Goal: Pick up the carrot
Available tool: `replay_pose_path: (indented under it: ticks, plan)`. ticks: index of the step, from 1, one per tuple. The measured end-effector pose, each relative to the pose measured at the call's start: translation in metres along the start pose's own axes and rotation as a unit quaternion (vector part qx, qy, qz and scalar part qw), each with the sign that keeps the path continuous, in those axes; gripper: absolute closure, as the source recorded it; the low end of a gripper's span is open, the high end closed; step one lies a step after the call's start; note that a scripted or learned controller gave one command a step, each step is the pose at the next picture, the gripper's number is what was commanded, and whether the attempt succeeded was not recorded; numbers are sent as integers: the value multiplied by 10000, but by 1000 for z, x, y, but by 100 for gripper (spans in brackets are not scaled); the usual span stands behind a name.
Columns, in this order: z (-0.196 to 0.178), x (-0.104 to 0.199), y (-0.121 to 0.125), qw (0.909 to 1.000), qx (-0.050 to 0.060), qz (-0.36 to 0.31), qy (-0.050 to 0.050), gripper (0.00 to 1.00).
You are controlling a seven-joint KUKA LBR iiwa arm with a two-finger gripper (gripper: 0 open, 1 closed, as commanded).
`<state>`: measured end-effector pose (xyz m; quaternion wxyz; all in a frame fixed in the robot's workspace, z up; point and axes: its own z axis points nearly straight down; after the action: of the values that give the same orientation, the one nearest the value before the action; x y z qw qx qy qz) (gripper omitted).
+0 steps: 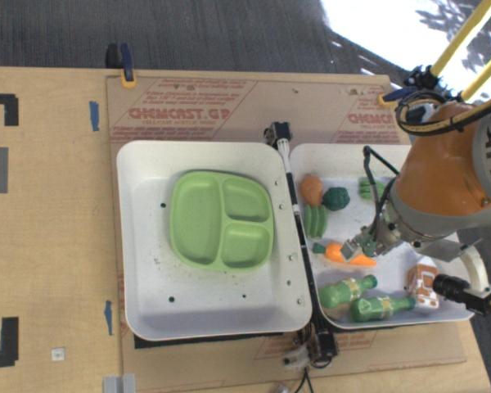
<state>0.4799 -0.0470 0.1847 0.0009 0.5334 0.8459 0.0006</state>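
The carrot is orange with a small green top at its left end. It lies flat in the middle of the right bin. My gripper hangs down from the orange-banded wrist and sits right over the carrot's right end, low in the bin. The wrist hides that end of the carrot, so I cannot see whether it is gripped.
Around the carrot lie an orange fruit, a dark green broccoli, a green vegetable, two green bottles and a small carton. The left bin holds a green divided plate.
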Motion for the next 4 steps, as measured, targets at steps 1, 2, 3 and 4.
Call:
replay_pose_path:
  ticks: [1,2,3,4]
  plan:
    - [0,0,0,10000,2,2,0,0]
    - [58,-50,-25,9999,11,113,2,0]
    - [94,-78,24,9946,-8,1038,7,0]
    - [82,-78,27,9947,-50,1027,-5,100]
